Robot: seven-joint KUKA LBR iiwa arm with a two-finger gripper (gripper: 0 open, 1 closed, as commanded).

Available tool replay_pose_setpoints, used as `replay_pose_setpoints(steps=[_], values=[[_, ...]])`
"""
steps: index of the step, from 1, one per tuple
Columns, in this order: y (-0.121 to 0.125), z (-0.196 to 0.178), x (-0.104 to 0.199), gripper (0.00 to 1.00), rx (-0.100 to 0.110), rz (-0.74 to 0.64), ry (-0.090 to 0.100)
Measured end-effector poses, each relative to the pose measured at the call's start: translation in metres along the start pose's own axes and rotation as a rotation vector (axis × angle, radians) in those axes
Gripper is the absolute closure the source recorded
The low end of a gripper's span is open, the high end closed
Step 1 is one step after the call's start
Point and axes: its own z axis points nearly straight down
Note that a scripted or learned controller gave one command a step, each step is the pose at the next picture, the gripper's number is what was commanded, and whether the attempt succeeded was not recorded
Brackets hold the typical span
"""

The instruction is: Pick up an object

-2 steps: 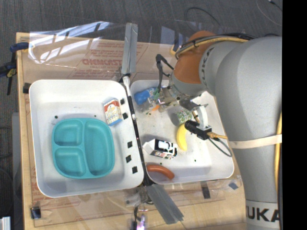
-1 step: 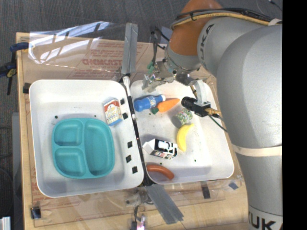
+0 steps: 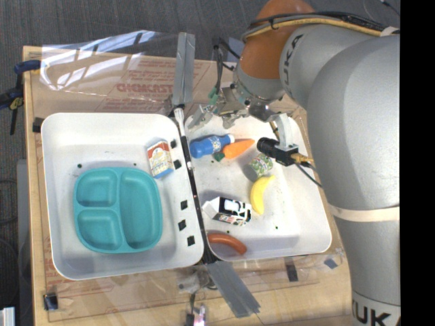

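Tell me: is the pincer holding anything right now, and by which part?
Nothing shows between the pincer tips. It sits at the right bin's far edge, above the blue bottle and carrot.

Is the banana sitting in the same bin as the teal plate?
No, the banana lies in the right bin, while the teal plate lies in the left bin.

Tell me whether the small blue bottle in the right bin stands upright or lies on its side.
On its side. The small blue bottle lies flat on the floor of the right white bin, long axis level, beside the orange carrot.
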Motion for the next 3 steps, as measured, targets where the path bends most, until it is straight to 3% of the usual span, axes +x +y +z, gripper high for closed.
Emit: replay_pose_setpoints(steps=[1,2,3], values=[[-0.058,0.034,-0.039,0.0,0.001,-0.123,0.0],[-0.077,0.102,-0.082,0.0,0.001,-0.208,0.0],[-0.016,0.105,-0.056,0.0,0.021,-0.048,0.002]])
